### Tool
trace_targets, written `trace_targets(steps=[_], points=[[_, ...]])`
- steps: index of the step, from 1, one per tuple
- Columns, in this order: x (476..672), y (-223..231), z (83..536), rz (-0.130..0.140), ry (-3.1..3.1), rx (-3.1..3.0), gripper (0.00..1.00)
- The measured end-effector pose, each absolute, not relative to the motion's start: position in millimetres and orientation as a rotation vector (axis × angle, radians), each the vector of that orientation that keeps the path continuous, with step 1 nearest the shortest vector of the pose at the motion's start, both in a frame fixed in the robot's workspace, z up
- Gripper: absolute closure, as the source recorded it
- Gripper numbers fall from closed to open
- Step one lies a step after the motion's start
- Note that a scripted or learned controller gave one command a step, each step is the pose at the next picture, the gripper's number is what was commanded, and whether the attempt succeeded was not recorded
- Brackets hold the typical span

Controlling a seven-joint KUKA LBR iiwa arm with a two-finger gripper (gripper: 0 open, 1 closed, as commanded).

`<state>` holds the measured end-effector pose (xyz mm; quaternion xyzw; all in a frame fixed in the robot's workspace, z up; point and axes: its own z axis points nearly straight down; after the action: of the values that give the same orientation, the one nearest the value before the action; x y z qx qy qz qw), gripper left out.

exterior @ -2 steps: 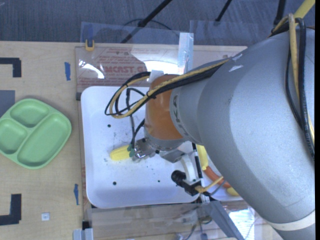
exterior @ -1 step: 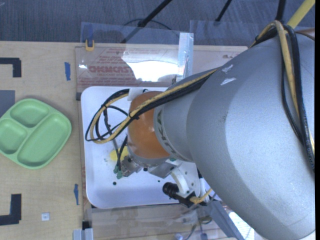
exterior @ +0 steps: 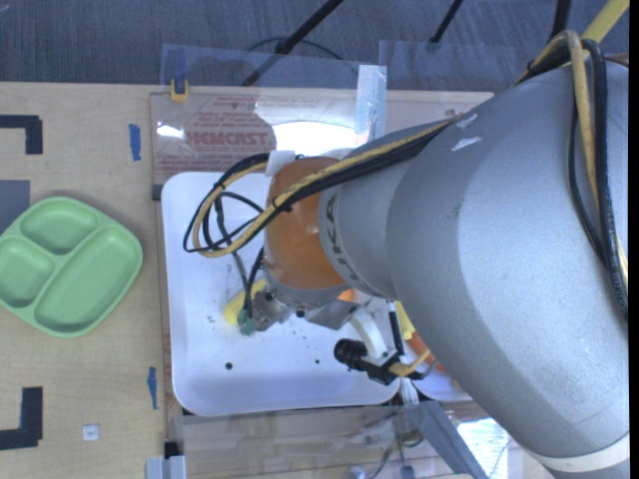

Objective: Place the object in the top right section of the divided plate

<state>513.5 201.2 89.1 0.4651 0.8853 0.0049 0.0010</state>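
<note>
Camera view shows our gripper (exterior: 258, 312) low in the white bin (exterior: 200, 367), right at a small yellow-green object (exterior: 238, 315) lying on the bin floor; whether it grips we cannot tell; the grey arm (exterior: 479, 247) hides much of it. We judge the pick is in hand; we should confirm a firm hold before lifting, then clear the bin wall. The green plate (exterior: 70, 264), smooth, rounded, three-sectioned, sits well apart on the wooden tabletop (exterior: 80, 367).
</note>
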Motion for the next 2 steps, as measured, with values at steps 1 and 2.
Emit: trace_targets(steps=[1,2], points=[[485.7,213.9,90.0,0.017,2.878,1.223,1.00],[484.4,218.6,89.4,0.014,2.768,1.464,1.00]])
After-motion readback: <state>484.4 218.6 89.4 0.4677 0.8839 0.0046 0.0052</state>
